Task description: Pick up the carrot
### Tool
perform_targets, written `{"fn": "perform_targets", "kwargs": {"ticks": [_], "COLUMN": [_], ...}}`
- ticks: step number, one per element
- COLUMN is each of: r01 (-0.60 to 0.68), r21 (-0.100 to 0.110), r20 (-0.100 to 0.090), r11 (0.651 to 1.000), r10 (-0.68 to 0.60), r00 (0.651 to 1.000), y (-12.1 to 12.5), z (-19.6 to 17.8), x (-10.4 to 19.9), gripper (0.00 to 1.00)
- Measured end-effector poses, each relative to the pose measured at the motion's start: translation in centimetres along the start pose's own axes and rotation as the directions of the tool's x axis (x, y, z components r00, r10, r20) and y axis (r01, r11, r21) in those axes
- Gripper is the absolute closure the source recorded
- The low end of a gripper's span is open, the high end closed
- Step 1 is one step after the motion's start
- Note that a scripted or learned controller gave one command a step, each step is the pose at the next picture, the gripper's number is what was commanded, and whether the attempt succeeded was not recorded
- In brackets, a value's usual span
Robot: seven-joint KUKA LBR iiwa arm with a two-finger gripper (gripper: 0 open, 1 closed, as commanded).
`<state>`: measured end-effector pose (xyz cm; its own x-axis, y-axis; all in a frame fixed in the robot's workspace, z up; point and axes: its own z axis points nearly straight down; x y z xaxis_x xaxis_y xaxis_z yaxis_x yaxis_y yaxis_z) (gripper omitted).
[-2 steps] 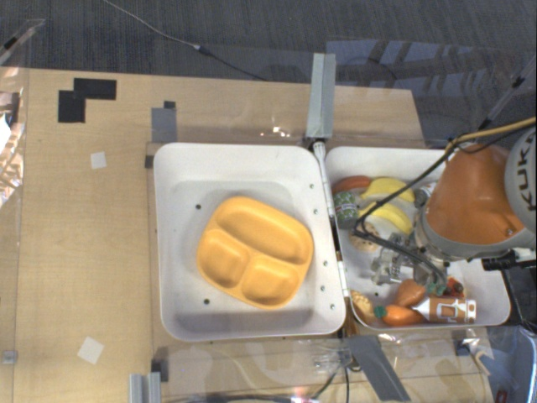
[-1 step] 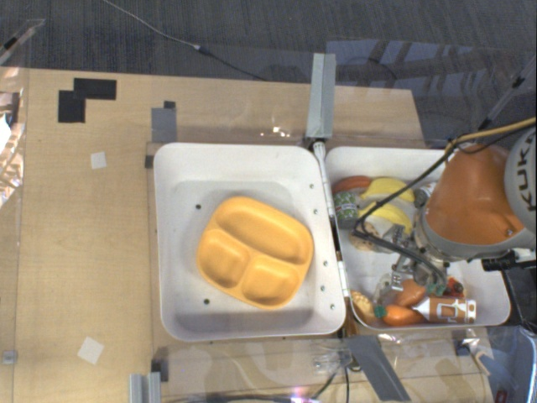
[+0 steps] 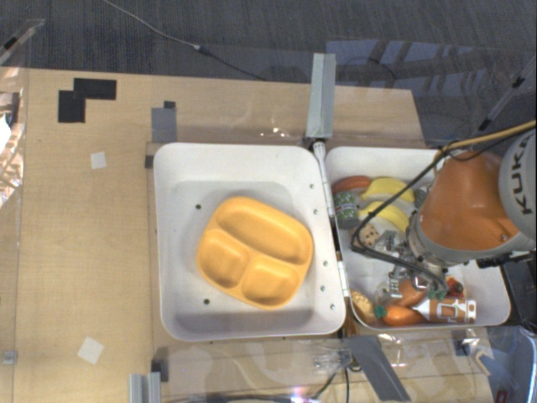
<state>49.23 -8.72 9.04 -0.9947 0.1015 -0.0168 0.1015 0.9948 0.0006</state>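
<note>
Camera view is showing the carrot (image 3: 401,315) lying lengthwise left-to-right just below the gripper (image 3: 404,290), whose jaws' spread I cannot tell.

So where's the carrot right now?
The carrot lies in the right bin, near its front edge, just below the gripper and left of a white bottle.

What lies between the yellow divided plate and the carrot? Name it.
In the camera view, the bins' adjoining white walls lie between the yellow plate and the carrot, plus bare bin floor.
</note>
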Motion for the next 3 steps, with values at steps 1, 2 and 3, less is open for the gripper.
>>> {"fn": "perform_targets", "kwargs": {"ticks": [1, 2, 3], "r01": [0.004, 0.004, 0.016], "r21": [0.0, 0.0, 0.0], "r20": [0.009, 0.008, -0.007], "r11": [1.0, 1.0, 1.0], "r10": [-0.004, -0.004, -0.016], "r00": [1.0, 1.0, 1.0], "y": [0.1, 0.11, 0.48], "z": [-1.28, -1.23, -0.65], "x": [-0.36, -0.32, 0.28], "gripper": [1.0, 0.0, 0.0]}}
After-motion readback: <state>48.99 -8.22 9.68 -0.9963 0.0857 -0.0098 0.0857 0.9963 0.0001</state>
